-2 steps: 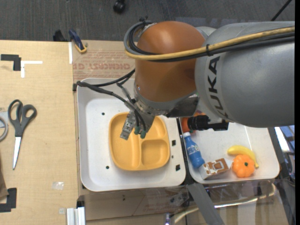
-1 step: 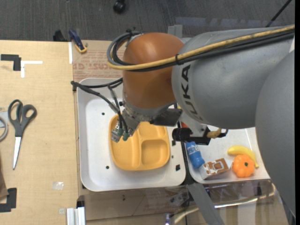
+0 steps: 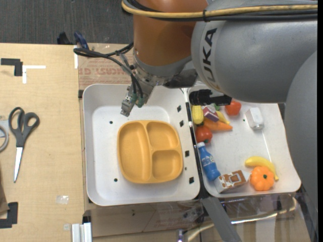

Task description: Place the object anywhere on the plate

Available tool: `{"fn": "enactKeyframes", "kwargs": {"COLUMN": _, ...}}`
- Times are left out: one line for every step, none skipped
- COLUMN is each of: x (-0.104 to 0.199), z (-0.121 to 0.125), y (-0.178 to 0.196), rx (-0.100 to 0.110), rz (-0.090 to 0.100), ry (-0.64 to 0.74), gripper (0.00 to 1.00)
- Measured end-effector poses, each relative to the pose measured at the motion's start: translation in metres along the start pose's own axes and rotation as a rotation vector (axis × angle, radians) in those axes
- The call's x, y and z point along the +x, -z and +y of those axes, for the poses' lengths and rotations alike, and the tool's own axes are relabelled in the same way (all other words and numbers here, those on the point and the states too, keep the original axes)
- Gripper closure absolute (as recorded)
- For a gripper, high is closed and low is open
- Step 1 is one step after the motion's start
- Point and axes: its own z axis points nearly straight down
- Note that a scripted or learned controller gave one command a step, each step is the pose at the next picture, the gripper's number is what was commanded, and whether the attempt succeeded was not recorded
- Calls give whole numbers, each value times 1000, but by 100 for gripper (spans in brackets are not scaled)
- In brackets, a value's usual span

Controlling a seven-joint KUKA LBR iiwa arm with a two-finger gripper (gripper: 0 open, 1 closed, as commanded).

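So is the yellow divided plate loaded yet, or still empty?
Empty: all three compartments of the yellow divided plate show bare yellow plastic. The gripper is above the plate's far rim in the left white bin.

The plate (image 3: 150, 152) sits in the left bin (image 3: 96, 150), a yellow-orange tray with rounded corners, lying flat, three compartments: one long section down its left side, two smaller ones stacked on its right. All three compartments are bare. It lies a little toward the bin's right wall, its upper edge just below the claw (image 3: 132, 103) hanging over the bin.
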Motion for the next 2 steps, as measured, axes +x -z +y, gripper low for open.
{"fn": "enactKeyframes", "kwargs": {"x": 34, "z": -19, "y": -104, "rx": 2, "rz": 4, "ry": 110, "gripper": 100}}
{"fn": "enactKeyframes", "kwargs": {"x": 72, "z": -57, "y": -51, "rx": 1, "rz": 3, "ry": 162, "gripper": 100}}
